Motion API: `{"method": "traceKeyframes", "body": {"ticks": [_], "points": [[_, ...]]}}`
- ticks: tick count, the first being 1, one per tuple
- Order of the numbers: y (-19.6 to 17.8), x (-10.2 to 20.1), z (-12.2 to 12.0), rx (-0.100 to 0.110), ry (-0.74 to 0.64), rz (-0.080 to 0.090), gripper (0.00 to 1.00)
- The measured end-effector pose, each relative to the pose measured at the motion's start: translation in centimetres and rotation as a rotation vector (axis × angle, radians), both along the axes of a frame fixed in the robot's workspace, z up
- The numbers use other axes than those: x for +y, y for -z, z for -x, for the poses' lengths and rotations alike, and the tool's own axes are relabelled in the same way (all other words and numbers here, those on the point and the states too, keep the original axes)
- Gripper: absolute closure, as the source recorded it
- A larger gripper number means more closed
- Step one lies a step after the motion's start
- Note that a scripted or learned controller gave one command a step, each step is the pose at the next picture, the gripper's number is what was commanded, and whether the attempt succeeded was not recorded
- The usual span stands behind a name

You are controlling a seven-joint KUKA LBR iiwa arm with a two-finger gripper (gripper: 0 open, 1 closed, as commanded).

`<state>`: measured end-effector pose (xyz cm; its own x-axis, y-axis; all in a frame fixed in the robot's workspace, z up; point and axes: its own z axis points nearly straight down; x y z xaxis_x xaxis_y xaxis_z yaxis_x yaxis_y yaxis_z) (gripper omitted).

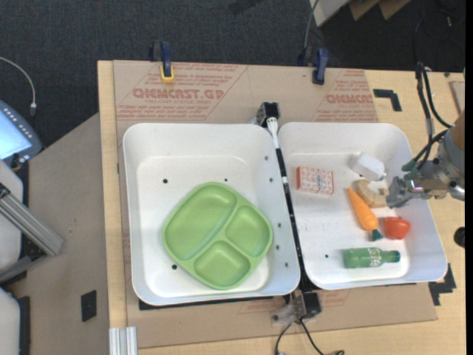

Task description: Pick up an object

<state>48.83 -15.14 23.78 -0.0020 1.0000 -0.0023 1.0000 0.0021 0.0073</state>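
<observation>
— Two white bins sat side by side on the counter [222, 80]. What lay in the right bin [332, 272]?

— One carrot [362, 209], long axis running from the bin's far edge toward its near right corner; one green bottle [370, 257] lying parallel to the near edge, cap to the right; one red tomato-like piece [397, 228]; one small printed box [315, 180]; one white lump [368, 166].

— And the left bin [148, 154]?

— One green divided plate [217, 234], near its near edge.

— The arm?

— It reached in over the right edge, the tool [403, 189] low by the carrot's far end. Whether it was open or gripping, I couldn't tell.
</observation>
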Motion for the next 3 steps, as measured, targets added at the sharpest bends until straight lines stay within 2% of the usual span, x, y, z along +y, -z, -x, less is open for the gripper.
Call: {"method": "traceKeyframes", "body": {"ticks": [1, 2, 3], "points": [[-5.6, 1.0, -0.3, -0.001, -0.001, 0.000, 1.00], [-3.5, 6.6, -1.4, 0.010, -0.004, -0.005, 1.00], [-1.3, 11.3, -2.7, 0.012, -0.004, -0.005, 1.00]]}}
